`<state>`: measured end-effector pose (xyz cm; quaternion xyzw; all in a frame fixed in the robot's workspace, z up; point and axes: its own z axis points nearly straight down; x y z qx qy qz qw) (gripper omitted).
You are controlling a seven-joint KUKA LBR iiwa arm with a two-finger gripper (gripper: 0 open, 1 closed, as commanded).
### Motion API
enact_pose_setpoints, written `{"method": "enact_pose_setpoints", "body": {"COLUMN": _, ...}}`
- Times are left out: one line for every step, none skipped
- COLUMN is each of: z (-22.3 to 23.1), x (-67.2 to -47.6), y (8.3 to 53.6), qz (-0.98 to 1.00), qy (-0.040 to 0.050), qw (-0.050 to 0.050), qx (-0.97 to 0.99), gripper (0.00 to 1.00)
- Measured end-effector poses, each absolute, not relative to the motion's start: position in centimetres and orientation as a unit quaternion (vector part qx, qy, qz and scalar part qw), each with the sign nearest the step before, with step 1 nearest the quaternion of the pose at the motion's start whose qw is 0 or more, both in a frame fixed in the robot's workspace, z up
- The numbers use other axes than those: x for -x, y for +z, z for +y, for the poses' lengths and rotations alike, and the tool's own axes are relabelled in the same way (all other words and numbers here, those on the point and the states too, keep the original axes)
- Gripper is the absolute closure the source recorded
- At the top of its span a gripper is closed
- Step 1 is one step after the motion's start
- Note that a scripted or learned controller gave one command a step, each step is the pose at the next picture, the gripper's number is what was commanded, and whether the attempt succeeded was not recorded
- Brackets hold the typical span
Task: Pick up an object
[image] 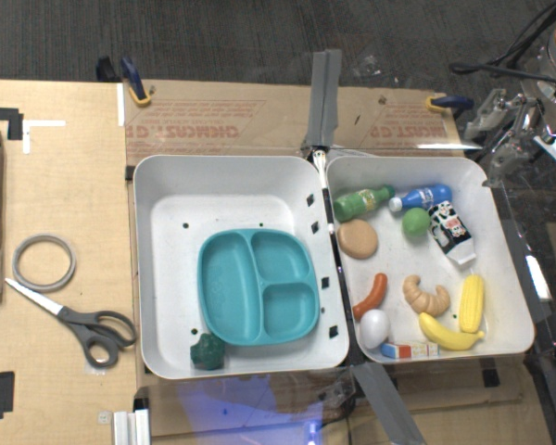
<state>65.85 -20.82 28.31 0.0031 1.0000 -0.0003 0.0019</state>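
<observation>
You are beginning the approach, the pincer (511, 128) state being untellable; next, lower it onto the blue bottle (424, 197) nearest it.

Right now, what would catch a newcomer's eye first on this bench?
The teal divided plate lying in the left bin, with a dark green lump at its near corner. Then the right bin, crowded with toy food, such as the banana and corn cob.

Red lettering on the cardboard sheet (259, 119) (upside down) is unreadable
</observation>
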Motion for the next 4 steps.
{"method": "enact_pose_setpoints", "body": {"z": -21.6, "x": -64.7, "y": 12.3, "qz": 1.000, "qy": -0.0028, "qw": 0.009, "qx": 0.001, "gripper": 0.00}}
{"method": "enact_pose_setpoints", "body": {"z": -13.2, "x": -63.2, "y": 9.4, "qz": 0.998, "qy": 0.0000, "qw": 0.002, "qx": -0.059, "gripper": 0.00}}
{"method": "enact_pose_setpoints", "body": {"z": -9.3, "x": -57.7, "y": 9.3, "qz": 0.992, "qy": -0.0002, "qw": 0.001, "qx": -0.123, "gripper": 0.00}}
{"method": "enact_pose_setpoints", "body": {"z": -9.5, "x": -55.0, "y": 9.2, "qz": 0.981, "qy": 0.0000, "qw": 0.001, "qx": -0.195, "gripper": 0.00}}
